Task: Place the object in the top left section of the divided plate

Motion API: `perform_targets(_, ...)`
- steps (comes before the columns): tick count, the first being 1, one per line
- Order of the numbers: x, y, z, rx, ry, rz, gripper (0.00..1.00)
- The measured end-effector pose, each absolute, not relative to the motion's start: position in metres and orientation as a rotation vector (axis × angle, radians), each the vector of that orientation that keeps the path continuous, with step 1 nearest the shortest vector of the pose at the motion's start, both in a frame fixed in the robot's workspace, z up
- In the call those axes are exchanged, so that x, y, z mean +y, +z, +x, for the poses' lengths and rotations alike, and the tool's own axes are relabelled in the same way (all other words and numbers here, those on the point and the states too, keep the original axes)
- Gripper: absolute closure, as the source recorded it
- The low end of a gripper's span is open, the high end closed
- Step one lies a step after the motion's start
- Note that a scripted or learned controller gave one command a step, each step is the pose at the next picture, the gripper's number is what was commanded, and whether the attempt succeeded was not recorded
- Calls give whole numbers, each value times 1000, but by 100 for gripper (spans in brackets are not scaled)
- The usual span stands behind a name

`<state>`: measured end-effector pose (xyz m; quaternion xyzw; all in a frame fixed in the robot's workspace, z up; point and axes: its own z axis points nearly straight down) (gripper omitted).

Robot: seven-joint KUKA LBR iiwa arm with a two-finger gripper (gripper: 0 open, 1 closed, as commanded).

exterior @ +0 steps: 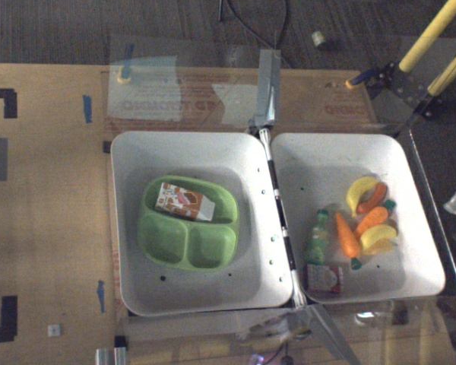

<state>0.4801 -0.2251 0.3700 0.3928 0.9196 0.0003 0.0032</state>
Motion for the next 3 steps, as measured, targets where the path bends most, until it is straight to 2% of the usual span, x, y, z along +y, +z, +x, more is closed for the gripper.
perform_targets(1,-227,382,481,2872,1,1233,100)
perform_targets(2,-225,436,484,2741,0,1517,100)
perform_targets(3,-227,448,485,2732,1,1515,100)
